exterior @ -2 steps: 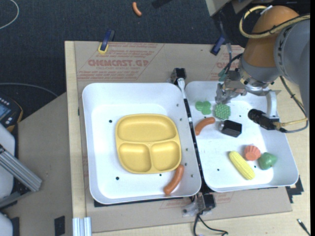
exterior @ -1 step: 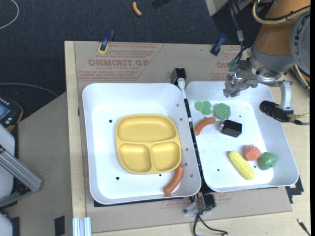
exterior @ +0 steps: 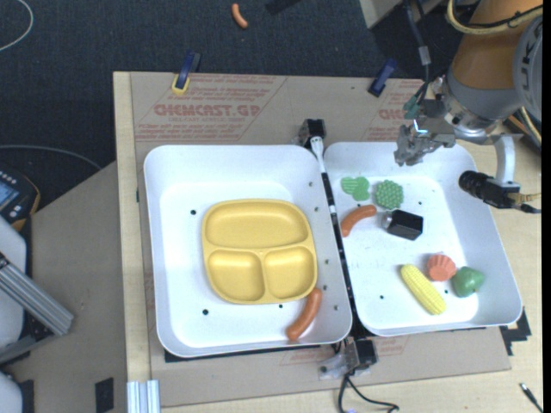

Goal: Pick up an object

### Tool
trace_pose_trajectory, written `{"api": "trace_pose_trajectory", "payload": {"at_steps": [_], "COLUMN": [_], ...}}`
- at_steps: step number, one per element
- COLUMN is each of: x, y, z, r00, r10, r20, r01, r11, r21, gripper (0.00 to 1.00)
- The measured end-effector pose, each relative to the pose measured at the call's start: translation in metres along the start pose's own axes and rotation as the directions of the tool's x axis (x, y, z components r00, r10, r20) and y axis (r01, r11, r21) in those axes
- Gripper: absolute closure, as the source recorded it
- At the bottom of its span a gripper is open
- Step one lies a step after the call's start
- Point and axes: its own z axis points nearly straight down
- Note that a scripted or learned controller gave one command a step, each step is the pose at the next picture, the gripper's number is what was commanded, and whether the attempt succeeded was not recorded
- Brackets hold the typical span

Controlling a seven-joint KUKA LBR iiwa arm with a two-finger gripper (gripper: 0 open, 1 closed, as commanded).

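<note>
My gripper [exterior: 411,155] hangs over the far edge of the right bin [exterior: 482,231], with nothing seen between its tips. Below it in that bin lie a flat green leaf piece [exterior: 354,187], a knobbly green vegetable [exterior: 389,194], an orange sausage [exterior: 357,219] and a small black block [exterior: 404,224]. Nearer the front are a yellow corn cob [exterior: 422,288], an orange shell-shaped piece [exterior: 441,267] and a green pepper [exterior: 467,281]. The closest things, the leaf and the knobbly vegetable, sit a short way in front and to the left of the gripper.
The left bin [exterior: 172,196] holds a yellow divided plate [exterior: 258,249] and a second orange sausage [exterior: 304,314] by its front right corner. The bins meet along a raised rim [exterior: 331,222]. Blue clamps [exterior: 183,73] sit at the board's back edge.
</note>
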Motion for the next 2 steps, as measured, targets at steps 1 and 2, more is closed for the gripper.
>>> {"api": "trace_pose_trajectory", "payload": {"at_steps": [1, 2], "x": [0.014, 0.023], "y": [-0.044, -0.048], "z": [-0.008, 0.01], "r00": [1.0, 1.0], "r10": [0.001, 0.0], "r20": [-0.003, -0.003], "r01": [-0.001, 0.0], "r11": [1.0, 1.0], "r21": [0.01, 0.01], "gripper": [1.0, 1.0]}}
